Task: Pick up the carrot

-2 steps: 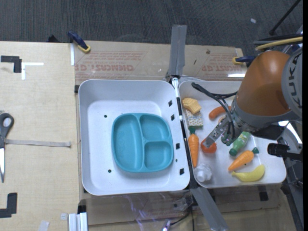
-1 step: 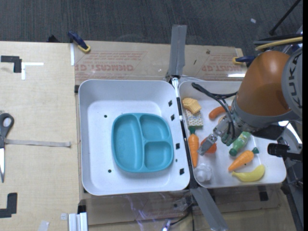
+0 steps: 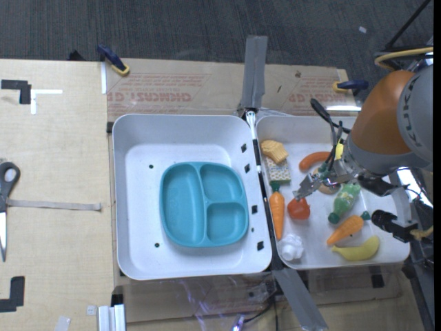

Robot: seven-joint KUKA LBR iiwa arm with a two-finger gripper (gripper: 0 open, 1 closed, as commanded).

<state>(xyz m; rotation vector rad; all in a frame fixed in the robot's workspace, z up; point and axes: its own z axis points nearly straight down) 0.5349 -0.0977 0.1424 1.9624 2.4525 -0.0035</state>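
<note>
Camera view gives us 2 bins: the left bin [image 3: 131, 205] with a teal tray [image 3: 204, 203], and the right bin [image 3: 303, 133] with the food and the arm [image 3: 389, 119] reaching in.

We judge the task barely begun. Nothing sits between the fingers of the gripper [image 3: 306, 187], which hovers low near the bin's middle, above a tomato [image 3: 298, 209]; whether they are spread or closed we cannot tell.

2 carrots lie here. 1 carrot [image 3: 277, 213] lies along the left wall, just left of the tomato. The other carrot [image 3: 345, 229] lies toward the near right, touching a banana [image 3: 356, 249], with a green bottle [image 3: 344, 201] just beyond it.

Reach, grasp and lift are all left.

Room is tight. The left carrot hugs the wall, with a sponge [image 3: 279, 173] at its far end and a white lump [image 3: 291, 247] at its near end, so we see open space only on the tomato side.
</note>
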